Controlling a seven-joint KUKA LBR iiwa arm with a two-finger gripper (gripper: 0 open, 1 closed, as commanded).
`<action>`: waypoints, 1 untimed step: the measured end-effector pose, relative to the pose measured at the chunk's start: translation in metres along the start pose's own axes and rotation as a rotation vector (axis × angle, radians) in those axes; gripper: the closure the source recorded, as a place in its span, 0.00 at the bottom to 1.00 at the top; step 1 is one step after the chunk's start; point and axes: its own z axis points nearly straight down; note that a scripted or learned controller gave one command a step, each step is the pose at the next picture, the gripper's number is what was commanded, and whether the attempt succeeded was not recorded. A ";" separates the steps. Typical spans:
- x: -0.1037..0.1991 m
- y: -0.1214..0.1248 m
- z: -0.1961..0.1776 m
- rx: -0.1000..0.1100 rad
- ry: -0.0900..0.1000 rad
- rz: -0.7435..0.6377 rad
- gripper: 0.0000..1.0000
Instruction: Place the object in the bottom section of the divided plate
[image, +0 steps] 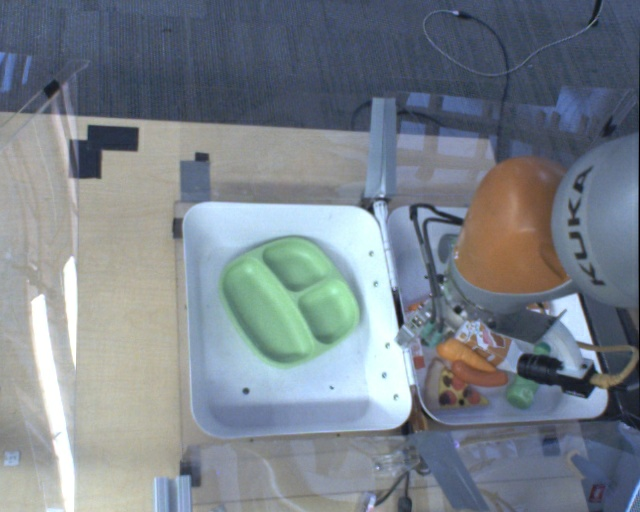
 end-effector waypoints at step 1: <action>-0.060 -0.033 -0.144 -0.003 -0.005 -0.136 1.00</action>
